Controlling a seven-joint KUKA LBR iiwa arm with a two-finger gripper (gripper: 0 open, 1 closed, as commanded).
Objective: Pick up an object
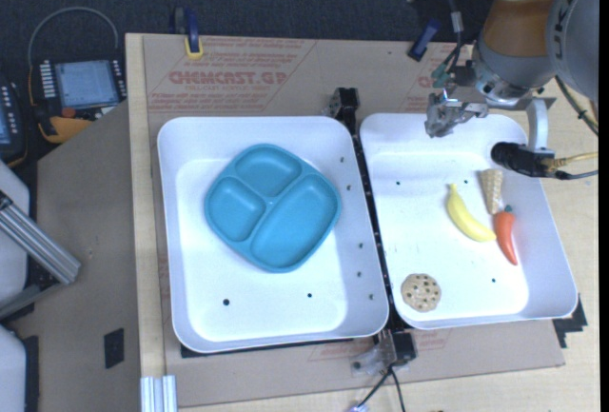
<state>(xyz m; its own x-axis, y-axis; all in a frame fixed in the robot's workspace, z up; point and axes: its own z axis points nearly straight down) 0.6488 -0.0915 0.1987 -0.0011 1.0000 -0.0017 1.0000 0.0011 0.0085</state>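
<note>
Camera view: jaws' state unclear above right bin (561, 296), seemingly apart from banana (468, 214), carrot (507, 235), cookie (420, 291).

- The right bin (533, 296) serves as the landmark; it sits on the bench beside the left bin (181, 239).
- A blue divided plate (273, 206) lies in the left bin, well apart from the right bin's contents.
- Inside the right bin, a banana (468, 214) lies near the middle, with a carrot (506, 234) just beside it and an ice-cream cone (491, 188) at the carrot's upper end.
- A cookie (420, 291) rests near the right bin's front edge.
- The gripper (445, 118) hangs over the right bin's far rim, carrying nothing.
</note>
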